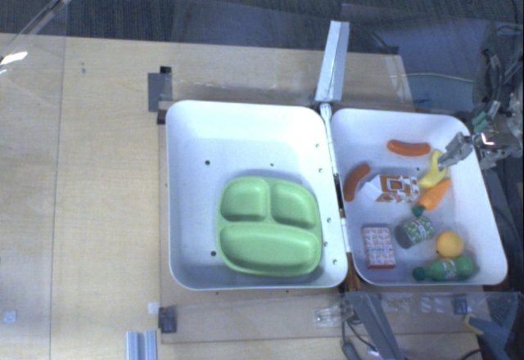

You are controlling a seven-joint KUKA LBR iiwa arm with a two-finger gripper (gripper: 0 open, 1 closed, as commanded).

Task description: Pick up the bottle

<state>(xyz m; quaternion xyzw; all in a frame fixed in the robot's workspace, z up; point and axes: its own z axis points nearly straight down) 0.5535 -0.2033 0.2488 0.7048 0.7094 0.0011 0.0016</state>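
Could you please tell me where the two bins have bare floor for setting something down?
Left white bin: bare floor behind and left of the green divided plate. Right white bin: crowded; only its back-left corner, behind the two sausages, is bare.

A green divided tray sits in a white bin; nearby are a green bottle, an orange fruit and a red-checked packet.

One camera hangs fixed above the counter, looking down at a slant — far enough back to take in both white bins side by side.
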